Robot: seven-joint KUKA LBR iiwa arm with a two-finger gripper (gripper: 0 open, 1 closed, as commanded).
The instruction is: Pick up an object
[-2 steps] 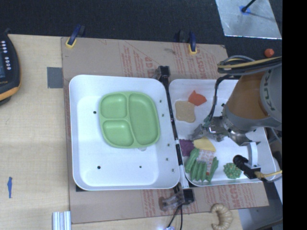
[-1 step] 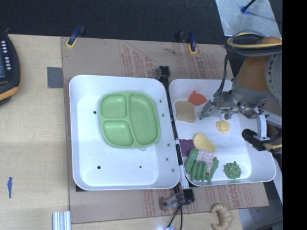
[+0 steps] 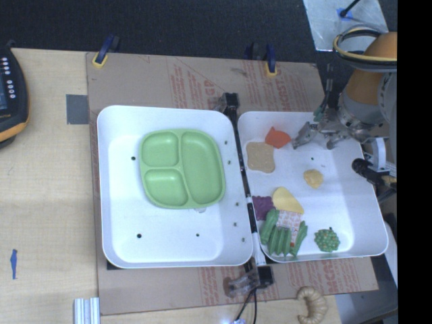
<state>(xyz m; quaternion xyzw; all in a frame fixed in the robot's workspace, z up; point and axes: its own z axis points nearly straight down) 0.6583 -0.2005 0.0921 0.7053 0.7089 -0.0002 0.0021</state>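
The right bin (image 3: 351,201) holds several small toy foods: an orange-red piece (image 3: 277,138) at the back, a tan slice (image 3: 260,157), a small yellow lump (image 3: 312,177), a yellow wedge (image 3: 286,200), a purple piece (image 3: 261,205), a bundle of green beans (image 3: 283,232) and a green broccoli-like clump (image 3: 327,239). My gripper (image 3: 318,133) hangs over the back of this bin, just right of the orange-red piece, with its fingers spread and nothing between them.
The left bin (image 3: 121,241) carries a green divided plate (image 3: 181,168). Blue clamps (image 3: 271,63) hold the cardboard at the back. A black and orange pendant (image 3: 10,96) lies at the far left. A tan curled object (image 3: 312,304) sits in front of the bins.
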